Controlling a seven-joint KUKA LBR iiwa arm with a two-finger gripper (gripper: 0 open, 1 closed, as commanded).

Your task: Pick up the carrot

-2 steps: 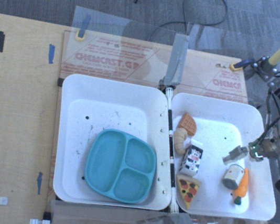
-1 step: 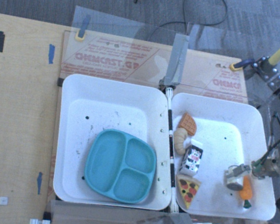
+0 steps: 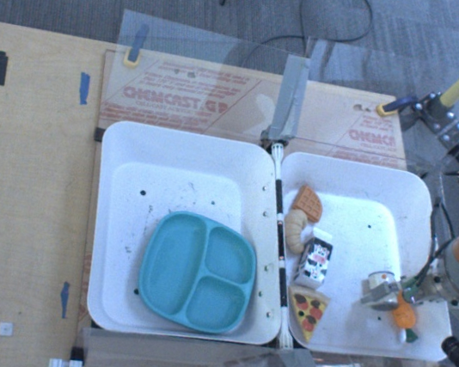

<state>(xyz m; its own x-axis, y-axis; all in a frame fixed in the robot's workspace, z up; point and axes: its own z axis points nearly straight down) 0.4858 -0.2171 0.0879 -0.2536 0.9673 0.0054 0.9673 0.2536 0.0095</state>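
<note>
A robot arm's gripper [image 3: 391, 298] reaches into the right-hand white bin [image 3: 369, 180] from the right edge of the overhead camera view, low over the bin floor near its right wall. The carrot [image 3: 403, 315] (a small orange toy with a green tip) lies at the gripper's lower right side, touching or just beside its metal fingers [image 3: 378, 286]; whether the fingers close around it or merely rest against it cannot be told from this angle, nor how wide they stand.

Along the same bin's left side lie a waffle-patterned brown cookie [image 3: 307, 203], a pale bread-like piece [image 3: 294, 229] just below it, a small black-and-white milk carton [image 3: 315, 262] and, nearest the front corner, a pizza slice [image 3: 309, 309]. All four sit well apart from the carrot.

The left bin [image 3: 130, 153] holds a teal divided plate [image 3: 198, 272] with three compartments, resting toward its front right.
</note>
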